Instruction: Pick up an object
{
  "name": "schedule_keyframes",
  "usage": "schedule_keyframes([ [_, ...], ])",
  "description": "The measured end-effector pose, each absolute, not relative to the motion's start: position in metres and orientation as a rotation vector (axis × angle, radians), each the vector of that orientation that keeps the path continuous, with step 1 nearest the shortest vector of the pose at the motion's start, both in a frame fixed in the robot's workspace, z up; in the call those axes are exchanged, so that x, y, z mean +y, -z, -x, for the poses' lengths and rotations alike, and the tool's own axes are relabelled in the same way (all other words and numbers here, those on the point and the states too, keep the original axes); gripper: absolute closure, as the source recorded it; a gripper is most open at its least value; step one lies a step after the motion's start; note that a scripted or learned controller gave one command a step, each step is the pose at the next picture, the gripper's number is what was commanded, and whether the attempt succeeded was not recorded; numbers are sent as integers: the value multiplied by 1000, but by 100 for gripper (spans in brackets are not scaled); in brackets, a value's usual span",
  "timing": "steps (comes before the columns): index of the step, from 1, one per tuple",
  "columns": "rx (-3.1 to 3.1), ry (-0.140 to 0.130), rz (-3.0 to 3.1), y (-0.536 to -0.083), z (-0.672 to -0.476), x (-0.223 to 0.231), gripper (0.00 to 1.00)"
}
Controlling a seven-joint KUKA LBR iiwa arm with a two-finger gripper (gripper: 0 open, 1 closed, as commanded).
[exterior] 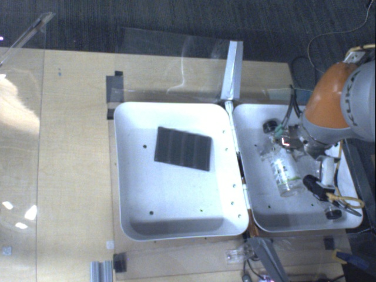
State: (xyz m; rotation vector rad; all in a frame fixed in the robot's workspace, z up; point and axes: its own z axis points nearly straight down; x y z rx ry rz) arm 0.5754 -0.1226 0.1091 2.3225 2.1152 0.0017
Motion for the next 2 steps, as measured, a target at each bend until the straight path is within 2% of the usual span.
schedule_keyframes([
  [1, 2283, -15, -2141, -90, -539, -134, 0],
  [2, 2281, -20, -2137, -101, -541, -133, 100],
])
